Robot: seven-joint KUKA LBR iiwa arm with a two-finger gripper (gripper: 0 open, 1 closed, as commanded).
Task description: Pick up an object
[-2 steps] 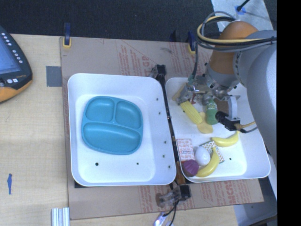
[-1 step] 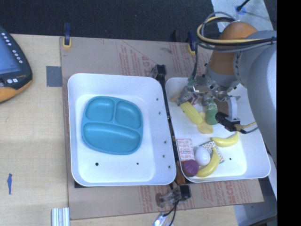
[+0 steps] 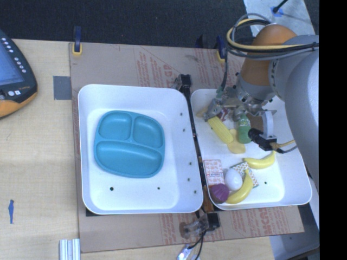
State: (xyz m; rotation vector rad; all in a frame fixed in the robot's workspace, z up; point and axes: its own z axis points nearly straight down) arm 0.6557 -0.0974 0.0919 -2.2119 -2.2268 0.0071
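Observation:
My gripper (image 3: 234, 112) hangs low over the back of the right bin (image 3: 293, 191), under the grey arm with its orange band. Right below it lie a yellow corn cob (image 3: 220, 129) and a small green bottle (image 3: 243, 129). Toward the front of the same bin rest two bananas, one near the middle (image 3: 261, 162) and one at the front (image 3: 242, 189), a white egg (image 3: 233, 180), a purple piece (image 3: 219, 192) and a small printed packet (image 3: 212, 170).
The left bin (image 3: 92, 194) holds a blue divided plate (image 3: 130, 143). A tablet-like device (image 3: 13, 72) lies at the bench's far left. Clamps and cables sit between the bins at the back (image 3: 184, 82) and front (image 3: 198, 229).

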